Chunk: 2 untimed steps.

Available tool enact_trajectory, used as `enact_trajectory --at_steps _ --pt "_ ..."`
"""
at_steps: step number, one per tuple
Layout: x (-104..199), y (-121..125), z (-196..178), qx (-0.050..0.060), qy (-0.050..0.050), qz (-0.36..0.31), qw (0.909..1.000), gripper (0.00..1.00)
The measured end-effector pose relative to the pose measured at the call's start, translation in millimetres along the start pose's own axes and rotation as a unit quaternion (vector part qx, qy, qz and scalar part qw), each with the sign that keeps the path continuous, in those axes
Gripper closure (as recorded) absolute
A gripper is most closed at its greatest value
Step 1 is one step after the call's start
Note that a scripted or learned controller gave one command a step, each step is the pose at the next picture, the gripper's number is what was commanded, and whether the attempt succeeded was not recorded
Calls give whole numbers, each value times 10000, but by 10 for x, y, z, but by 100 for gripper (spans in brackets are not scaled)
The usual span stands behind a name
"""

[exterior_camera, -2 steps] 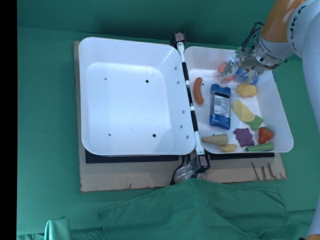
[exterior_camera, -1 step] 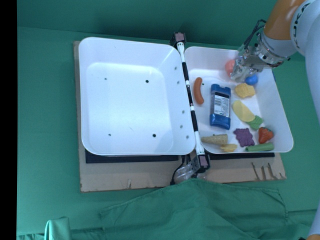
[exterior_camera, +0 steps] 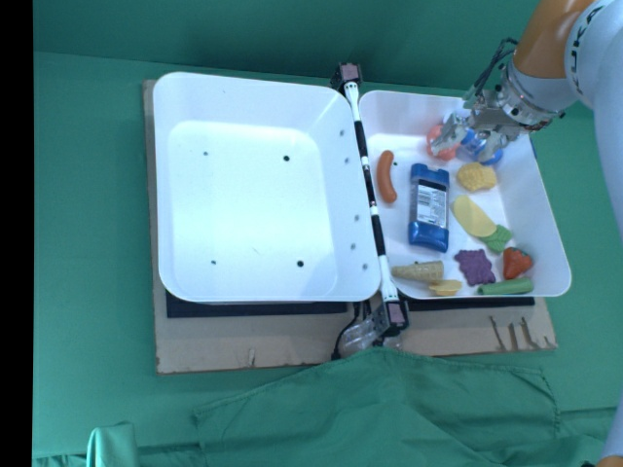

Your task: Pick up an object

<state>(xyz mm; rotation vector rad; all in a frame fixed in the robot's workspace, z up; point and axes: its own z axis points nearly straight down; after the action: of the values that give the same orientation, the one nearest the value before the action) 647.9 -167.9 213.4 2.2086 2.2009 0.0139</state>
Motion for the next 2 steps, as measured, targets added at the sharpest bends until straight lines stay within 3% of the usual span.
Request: enact_trajectory --at_steps 1,2 --pt "-14 16 -136 -35 -12 15 10000 100" --pt "-14 15 -131 -30 -14 14 10000 0"
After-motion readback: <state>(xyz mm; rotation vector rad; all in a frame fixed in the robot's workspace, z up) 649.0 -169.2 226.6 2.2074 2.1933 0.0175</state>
